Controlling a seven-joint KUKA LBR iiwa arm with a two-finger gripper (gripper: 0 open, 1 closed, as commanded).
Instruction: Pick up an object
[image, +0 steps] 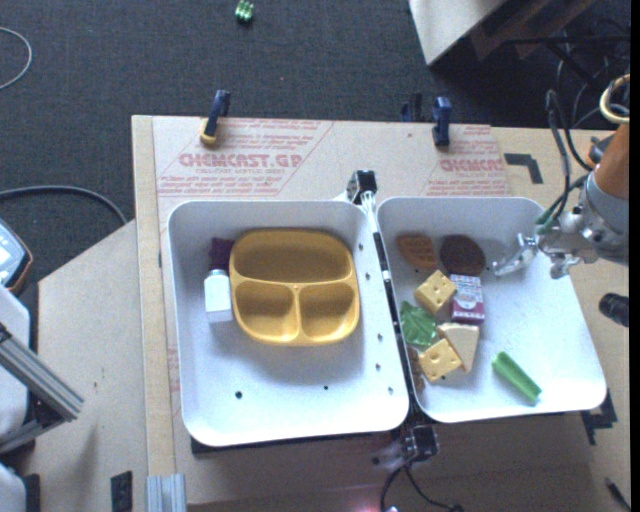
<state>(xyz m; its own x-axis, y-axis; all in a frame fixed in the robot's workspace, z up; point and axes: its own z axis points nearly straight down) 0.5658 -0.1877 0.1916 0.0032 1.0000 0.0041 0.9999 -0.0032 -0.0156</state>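
The right bin (560, 330) holds several play-food pieces: a tan cookie (416, 248), a dark brown patty (462, 254), a holed cheese wedge (436, 292), a pink carton (467, 298), a green leafy piece (417, 324), a second cheese wedge (440, 359), a pale wedge (463, 342) and a green pod (516, 377). My gripper (511, 256) hangs over the bin's upper right part, just right of the patty. It is open, with nothing between its fingers. The arm comes in from the right edge.
The left bin (190, 380) holds a yellow divided plate (295, 285), a small white bottle (218, 296) and a purple item (221, 247) behind the bottle. A ridge (385, 300) separates the two bins. Clamps (213, 118) (441, 118) stand on the board's far edge.
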